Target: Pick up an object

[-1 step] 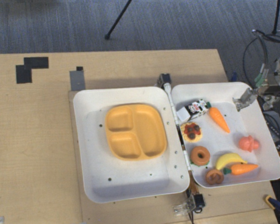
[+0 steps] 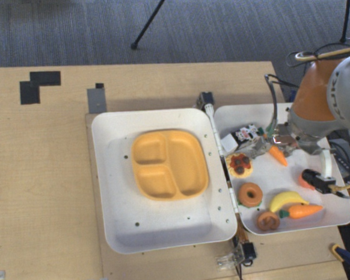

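Reaching in from the right, the end effector (image 2: 261, 146) hangs low over the upper part of the right bin (image 2: 343, 213), and whether it is released or clenched cannot be told from this angle. Just beside it lies a small carrot (image 2: 277, 155), with a berry tart (image 2: 240, 163) and a donut (image 2: 250, 194) to the left, and a banana (image 2: 286, 200), a second carrot (image 2: 303, 211) and a brown pastry (image 2: 267, 220) near the front wall. On the wooden surface (image 2: 40, 195), the left bin (image 2: 119, 231) holds a yellow divided plate (image 2: 168, 164).
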